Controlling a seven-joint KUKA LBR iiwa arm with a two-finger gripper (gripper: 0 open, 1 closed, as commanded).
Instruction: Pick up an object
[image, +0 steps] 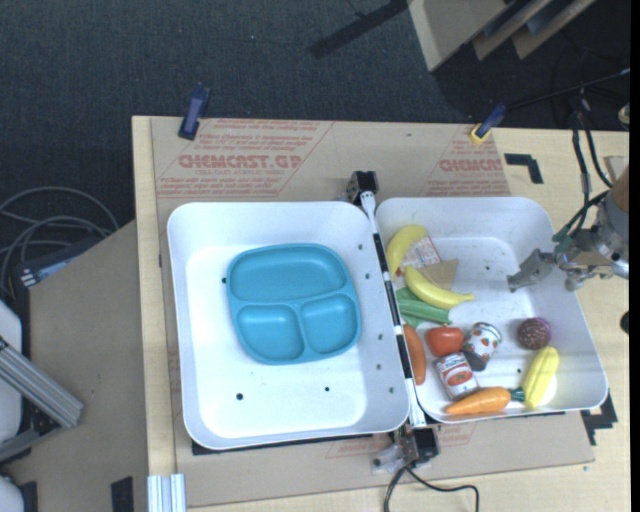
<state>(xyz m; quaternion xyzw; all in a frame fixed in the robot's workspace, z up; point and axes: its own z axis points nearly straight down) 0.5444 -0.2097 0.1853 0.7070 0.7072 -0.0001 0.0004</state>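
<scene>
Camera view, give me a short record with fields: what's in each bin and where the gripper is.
left bin: one blue divided plate
right bin: two bananas, green pods, tomato, two small cans, two carrots, corn cob, dark red round fruit
gripper: over the right bin's far right side, above the toys
held: nothing visible between the fingers

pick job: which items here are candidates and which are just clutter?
Job:
- gripper, above the right bin
- in that bin: two bananas, carrot, tomato, two small cans, corn cob, dark red ball

Lying about:
- blue divided plate in the left bin
- cables off the bench
</scene>
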